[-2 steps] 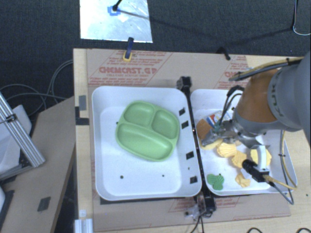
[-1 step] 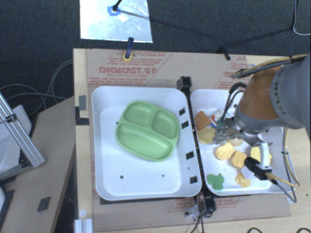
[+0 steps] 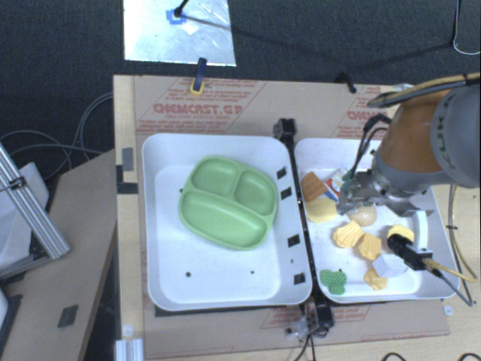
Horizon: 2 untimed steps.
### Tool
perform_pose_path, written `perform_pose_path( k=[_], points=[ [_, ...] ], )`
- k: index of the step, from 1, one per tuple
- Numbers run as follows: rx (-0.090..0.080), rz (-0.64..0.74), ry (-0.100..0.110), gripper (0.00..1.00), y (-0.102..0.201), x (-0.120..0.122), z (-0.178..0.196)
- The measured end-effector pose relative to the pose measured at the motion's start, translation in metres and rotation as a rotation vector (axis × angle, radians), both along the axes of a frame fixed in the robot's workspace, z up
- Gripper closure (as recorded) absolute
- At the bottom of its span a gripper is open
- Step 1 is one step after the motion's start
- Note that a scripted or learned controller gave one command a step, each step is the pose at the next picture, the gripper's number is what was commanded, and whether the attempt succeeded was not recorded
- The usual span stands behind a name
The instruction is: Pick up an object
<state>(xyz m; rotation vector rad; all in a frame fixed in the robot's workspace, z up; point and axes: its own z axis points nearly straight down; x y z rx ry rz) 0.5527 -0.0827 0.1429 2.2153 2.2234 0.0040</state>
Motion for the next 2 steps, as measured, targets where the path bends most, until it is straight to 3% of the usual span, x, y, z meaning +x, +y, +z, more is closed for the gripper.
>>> perform_pose_path(
  k=[2],
  points=[
    [0.000, 0.001, -0.001, 1.00, 0.003, 0.009, 0.084]
  ],
)
